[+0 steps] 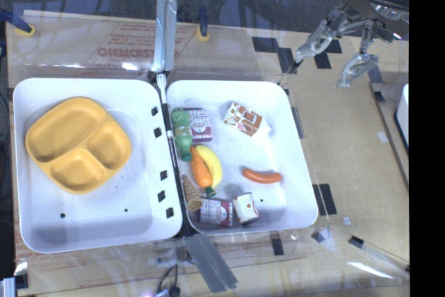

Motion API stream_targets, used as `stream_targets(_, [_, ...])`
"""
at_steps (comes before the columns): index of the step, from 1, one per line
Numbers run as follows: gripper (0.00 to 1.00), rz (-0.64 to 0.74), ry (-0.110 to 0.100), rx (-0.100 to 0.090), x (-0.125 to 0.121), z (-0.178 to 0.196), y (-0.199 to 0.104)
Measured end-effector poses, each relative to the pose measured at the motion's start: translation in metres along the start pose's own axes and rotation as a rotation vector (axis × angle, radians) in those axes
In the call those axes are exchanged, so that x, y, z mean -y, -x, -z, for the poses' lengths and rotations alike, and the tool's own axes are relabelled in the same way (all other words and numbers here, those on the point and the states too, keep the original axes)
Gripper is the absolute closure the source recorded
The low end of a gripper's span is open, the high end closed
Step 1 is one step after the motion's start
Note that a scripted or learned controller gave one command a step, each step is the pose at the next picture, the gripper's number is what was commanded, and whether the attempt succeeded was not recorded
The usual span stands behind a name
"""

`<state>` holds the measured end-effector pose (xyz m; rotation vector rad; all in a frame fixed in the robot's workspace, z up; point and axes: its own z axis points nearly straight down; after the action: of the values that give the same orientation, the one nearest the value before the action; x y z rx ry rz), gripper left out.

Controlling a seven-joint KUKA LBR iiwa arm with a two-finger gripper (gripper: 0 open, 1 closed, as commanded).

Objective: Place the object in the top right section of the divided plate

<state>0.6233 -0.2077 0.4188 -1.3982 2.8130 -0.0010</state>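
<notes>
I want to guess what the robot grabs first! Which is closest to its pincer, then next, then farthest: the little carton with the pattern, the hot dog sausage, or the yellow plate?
Seen from the camera above, measured from the pincer:
1. Patterned carton, top of the right bin, nearest.
2. Sausage, lower right of the same bin.
3. Yellow divided plate, in the left bin, farthest.

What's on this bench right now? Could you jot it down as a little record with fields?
left bin: holds a yellow divided plate, nothing in its sections
right bin: holds the loose food items
items: banana, carrot, sausage, snack carton, green bottle, small milk carton
end effector: fingers spread, holding nothing, above the bench beyond the right bin's far right corner
task state: nothing picked up yet
</notes>
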Motion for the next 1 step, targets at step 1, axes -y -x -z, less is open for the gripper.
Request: stream_targets(1, [0.0, 0.377, -0.005, 0.003, 0.0275, 0.0254, 0.021])
